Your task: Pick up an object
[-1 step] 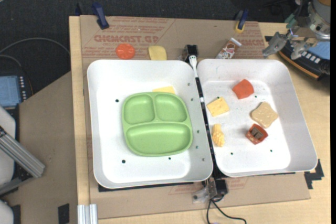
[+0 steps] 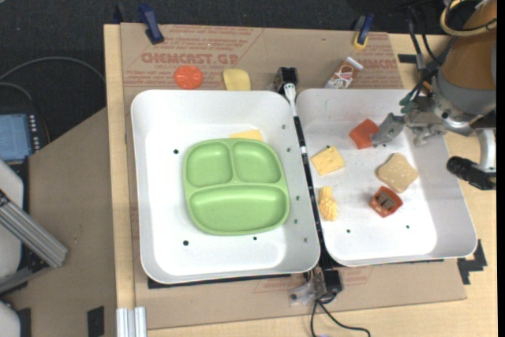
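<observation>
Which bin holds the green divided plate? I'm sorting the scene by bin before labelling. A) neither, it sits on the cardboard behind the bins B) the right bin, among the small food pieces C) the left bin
C: the green three-compartment plastic plate lies flat inside the left shallow white bin, while the small food pieces lie in the right shallow white bin.

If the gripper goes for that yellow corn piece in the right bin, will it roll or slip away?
The corn piece looks rounded and bumpy, so it may roll when nudged. It probably is light plastic, likely to skid on the smooth bin. It lies near the bin's left wall, which could crowd a grasp.
</observation>
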Robot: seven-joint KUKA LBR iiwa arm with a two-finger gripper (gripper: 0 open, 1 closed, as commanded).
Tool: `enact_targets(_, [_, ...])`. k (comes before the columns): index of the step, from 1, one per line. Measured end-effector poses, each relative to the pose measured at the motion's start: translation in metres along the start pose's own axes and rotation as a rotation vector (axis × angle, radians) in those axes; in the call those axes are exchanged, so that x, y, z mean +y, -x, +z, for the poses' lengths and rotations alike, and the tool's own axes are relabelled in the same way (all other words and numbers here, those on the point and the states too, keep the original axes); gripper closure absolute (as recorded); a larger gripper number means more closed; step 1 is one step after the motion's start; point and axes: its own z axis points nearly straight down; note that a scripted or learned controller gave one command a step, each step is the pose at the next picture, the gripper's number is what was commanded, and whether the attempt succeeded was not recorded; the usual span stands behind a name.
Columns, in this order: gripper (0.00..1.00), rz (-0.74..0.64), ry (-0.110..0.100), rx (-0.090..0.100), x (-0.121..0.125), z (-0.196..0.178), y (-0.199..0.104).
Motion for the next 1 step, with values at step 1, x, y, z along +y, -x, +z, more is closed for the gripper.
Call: enact_targets(1, [0.0,-0.002,0.019,-0.007,-0.0781,0.0504,-0.0314])
